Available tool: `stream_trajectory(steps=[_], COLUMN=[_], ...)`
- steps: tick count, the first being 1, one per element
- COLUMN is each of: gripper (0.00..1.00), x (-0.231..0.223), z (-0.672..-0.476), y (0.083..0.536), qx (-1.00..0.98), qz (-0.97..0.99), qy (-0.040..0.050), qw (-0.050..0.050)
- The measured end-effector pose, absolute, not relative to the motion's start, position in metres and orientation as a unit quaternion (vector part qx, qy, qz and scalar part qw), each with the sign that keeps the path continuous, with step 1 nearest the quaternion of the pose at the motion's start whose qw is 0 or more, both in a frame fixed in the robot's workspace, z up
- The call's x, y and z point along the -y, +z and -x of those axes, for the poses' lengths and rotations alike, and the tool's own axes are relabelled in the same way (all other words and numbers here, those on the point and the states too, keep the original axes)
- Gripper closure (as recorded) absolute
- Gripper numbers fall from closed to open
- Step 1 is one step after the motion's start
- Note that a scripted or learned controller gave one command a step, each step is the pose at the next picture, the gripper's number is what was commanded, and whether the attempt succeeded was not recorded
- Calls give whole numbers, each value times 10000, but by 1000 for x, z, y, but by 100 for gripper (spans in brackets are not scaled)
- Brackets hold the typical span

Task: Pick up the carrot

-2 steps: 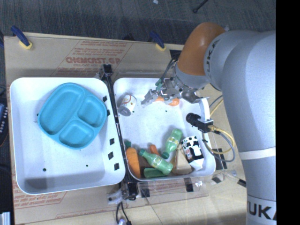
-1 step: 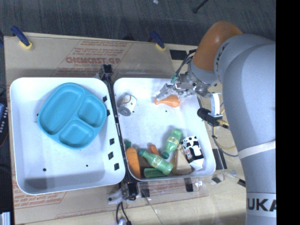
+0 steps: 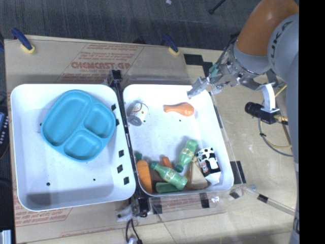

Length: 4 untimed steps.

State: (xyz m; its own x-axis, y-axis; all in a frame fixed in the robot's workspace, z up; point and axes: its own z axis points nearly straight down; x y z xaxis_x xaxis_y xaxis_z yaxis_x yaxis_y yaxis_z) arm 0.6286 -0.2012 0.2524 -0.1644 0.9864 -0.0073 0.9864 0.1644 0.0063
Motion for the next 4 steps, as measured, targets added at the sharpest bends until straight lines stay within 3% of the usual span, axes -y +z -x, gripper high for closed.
stream_trajectory(steps=[1, 2, 3, 4], gripper=[0, 0, 0, 0], x=[184, 210, 136, 139], z=[-613, -623, -607, -645], y=[310, 295, 180, 86], qx=[-8179, -8554, -8829, -8941], qz=[-5754, -5179, -4695, -4478], qy=[-8, -3, -11, -13], qw=[17, 20, -46, -56])
